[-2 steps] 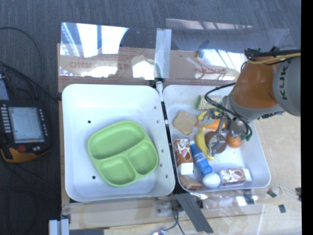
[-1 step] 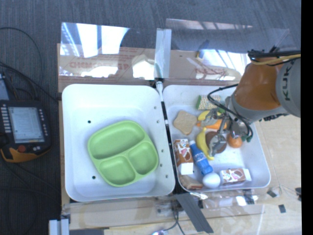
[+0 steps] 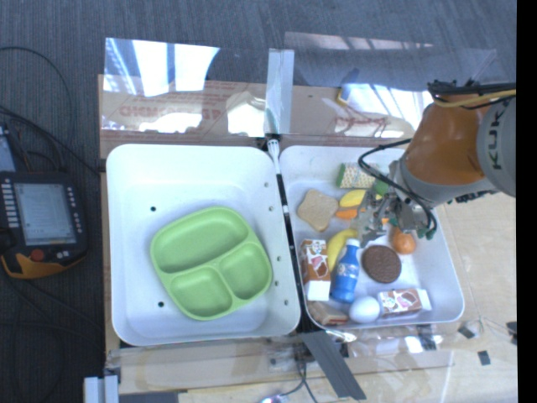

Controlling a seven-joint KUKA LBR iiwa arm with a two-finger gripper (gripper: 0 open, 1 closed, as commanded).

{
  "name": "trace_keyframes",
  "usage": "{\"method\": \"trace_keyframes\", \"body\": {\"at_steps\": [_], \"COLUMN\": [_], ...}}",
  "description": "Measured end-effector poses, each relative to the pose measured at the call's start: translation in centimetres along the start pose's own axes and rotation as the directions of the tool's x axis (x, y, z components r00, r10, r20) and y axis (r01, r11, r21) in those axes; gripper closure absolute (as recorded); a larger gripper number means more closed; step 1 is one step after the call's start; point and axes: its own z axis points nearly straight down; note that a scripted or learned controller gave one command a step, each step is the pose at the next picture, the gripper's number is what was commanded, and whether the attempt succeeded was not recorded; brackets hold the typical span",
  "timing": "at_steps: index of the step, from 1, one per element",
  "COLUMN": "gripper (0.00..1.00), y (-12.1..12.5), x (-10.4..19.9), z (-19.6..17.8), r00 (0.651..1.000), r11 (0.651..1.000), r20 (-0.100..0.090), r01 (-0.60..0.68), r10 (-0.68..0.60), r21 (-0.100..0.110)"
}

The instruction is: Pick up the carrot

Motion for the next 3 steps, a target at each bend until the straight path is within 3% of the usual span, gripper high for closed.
{"method": "trace_keyframes", "body": {"at_steps": [1, 2, 3], "gripper": [1.0, 1.0, 1.0], "y": [9.0, 5.6, -3.5], "x": [-1.9, 5.8, 3.2], "z": [-9.4, -1.5, 0.2], "r00": [0.994, 0.96, 0.996], "r11": [0.995, 0.96, 0.996], "r20": [-0.03, -0.008, -0.001], "r01": [-0.102, -0.279, 0.089], "r10": [0.102, 0.279, -0.089], "r21": [-0.005, -0.004, 0.007]}}
